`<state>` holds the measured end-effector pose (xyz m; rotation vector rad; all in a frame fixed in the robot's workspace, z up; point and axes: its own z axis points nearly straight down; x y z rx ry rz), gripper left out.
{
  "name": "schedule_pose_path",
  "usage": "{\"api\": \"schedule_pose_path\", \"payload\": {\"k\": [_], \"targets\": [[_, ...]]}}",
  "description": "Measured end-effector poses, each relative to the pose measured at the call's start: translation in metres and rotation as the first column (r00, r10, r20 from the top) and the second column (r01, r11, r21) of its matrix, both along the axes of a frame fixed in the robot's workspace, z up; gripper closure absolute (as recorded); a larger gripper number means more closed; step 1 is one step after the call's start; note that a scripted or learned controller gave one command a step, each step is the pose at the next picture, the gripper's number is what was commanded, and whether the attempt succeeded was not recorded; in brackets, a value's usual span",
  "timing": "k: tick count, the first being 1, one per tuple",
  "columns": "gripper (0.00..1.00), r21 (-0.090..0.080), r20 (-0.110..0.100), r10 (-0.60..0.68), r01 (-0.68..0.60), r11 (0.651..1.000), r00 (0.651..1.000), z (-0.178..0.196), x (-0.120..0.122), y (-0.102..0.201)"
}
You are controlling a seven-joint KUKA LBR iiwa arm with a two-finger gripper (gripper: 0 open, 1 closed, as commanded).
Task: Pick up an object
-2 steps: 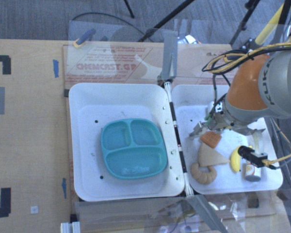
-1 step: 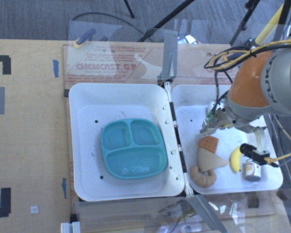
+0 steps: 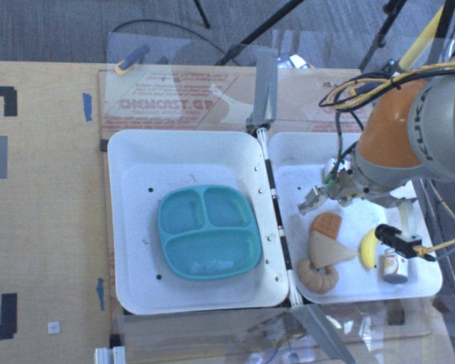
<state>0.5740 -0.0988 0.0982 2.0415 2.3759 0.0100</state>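
**Gripper low in the right bin, just beyond a cluster of small things**

The left bin point(image 3: 117, 203) holds a single teal divided plate point(image 3: 208, 233). It lies flat and roughly in the middle, well apart from the walls. Broad and low as it is, it probably gives a two-finger gripper little to close on.

The right bin point(image 3: 296, 158) holds everything else, gathered towards its near half. That leaves the far part bare, which gives the arm room to come down.

The gripper point(image 3: 318, 197) sits low over the bin floor, left of centre. It is just beyond the far, orange end of a tan wedge point(image 3: 327, 245), which looks like a toy cone or slice. No object can be seen in its grasp, and from this angle I cannot tell whether it is open or closed.

The wedge is the closest candidate for the pick, with its broad end towards the gripper. Its narrow end rests against a brown ring point(image 3: 317, 277), which lies by the near wall.

Right of the wedge lies a small banana point(image 3: 369, 250). Right of that stands a little white-and-orange can point(image 3: 393, 268), close to the right wall.

The arm point(image 3: 398, 135) reaches in over the right wall. Its orange band hangs above the bin's far right part, so its bulk does not hang over the objects.
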Motion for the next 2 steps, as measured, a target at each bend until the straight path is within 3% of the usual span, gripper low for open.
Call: {"api": "schedule_pose_path", "payload": {"k": [1,2], "targets": [[0.0,0.001,-0.005,0.092,-0.092,0.996,0.996,-0.011,-0.052,0.003],[1.0,-0.001,0.0,0.088,-0.088,0.996,0.996,0.0,-0.05,0.002]]}}
